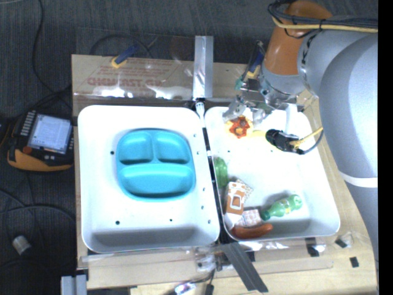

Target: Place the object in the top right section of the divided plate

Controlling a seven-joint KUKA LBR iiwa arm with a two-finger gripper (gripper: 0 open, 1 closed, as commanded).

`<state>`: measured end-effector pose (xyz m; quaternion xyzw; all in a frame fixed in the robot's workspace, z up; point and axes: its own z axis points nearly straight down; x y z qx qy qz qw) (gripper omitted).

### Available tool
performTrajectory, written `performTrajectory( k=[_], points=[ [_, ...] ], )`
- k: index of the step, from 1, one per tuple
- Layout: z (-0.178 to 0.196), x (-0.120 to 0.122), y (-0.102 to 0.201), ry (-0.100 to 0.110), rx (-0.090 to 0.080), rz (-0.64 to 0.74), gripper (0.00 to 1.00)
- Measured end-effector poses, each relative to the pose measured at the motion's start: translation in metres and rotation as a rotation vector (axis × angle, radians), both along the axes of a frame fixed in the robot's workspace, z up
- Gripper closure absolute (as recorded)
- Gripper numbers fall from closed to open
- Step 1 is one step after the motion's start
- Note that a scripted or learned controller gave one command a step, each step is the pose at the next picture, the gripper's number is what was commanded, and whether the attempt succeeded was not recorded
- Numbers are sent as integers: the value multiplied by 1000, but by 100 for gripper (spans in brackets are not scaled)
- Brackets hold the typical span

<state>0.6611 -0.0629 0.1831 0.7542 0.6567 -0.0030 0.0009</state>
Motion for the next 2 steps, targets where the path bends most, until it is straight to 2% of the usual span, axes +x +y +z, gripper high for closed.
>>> performTrajectory(
  k=[1, 2],
  points=[
    [0, 0, 0, 0, 0, 0, 0],
    [98, 7, -47, -2, 0, 147, 0]
  ],
)
